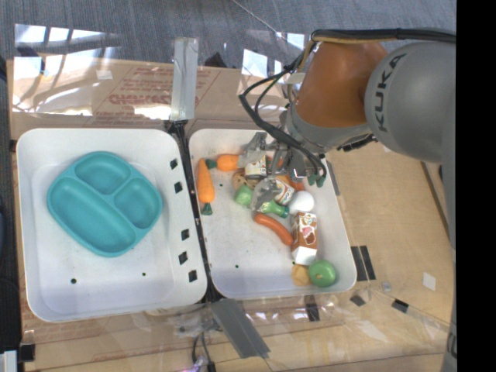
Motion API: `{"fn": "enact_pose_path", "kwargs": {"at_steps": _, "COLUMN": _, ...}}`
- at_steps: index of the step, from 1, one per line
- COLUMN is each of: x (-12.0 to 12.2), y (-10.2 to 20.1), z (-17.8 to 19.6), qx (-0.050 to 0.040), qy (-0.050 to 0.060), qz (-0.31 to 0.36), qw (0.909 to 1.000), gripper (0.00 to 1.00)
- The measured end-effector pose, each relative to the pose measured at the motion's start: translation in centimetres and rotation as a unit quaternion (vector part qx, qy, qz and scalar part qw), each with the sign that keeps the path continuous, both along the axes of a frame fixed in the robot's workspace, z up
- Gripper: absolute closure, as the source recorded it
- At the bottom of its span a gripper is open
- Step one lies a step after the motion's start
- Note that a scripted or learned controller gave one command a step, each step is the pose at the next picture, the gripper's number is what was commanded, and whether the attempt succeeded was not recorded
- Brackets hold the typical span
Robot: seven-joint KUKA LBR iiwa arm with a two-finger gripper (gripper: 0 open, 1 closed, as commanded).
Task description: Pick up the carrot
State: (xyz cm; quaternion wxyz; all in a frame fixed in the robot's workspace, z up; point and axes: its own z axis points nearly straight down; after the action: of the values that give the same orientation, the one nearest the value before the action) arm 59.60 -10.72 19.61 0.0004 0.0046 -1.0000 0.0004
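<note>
Carrot (204, 183): lies in the right bin (232, 273), at its left wall, long axis running far to near, green tip at the near end. Nothing touches it.
Hand (263, 178): hangs over the far middle of the right bin, among the clutter of toy food, to the right of the carrot and apart from it. Whether it is wide or narrow, cannot tell; wrist and cables hide the tips.
Arm (364, 84): enters from the right, orange band over the bin's far right corner, black cables looping off its left side.
Orange piece (227, 162): small, round, just beyond the carrot's far end.
Sausage (274, 228): red, curved, middle of the right bin, near side of the hand.
Egg (302, 201): white, right of the hand.
Carton (305, 239): small box with red print, right of the sausage.
Green apple (323, 273): near right corner of the right bin.
Left bin (46, 293): holds a teal divided plate (105, 202), three compartments.
Tabletop (387, 231): cardboard-brown, bins side by side on it.
</note>
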Motion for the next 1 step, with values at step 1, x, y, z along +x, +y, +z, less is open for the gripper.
{"fn": "enact_pose_path", "kwargs": {"at_steps": 1, "x": 0.01, "y": 0.94, "z": -8.36, "qx": -0.0003, "qy": -0.001, "qz": 0.154, "qw": 0.9881, "gripper": 0.0}}
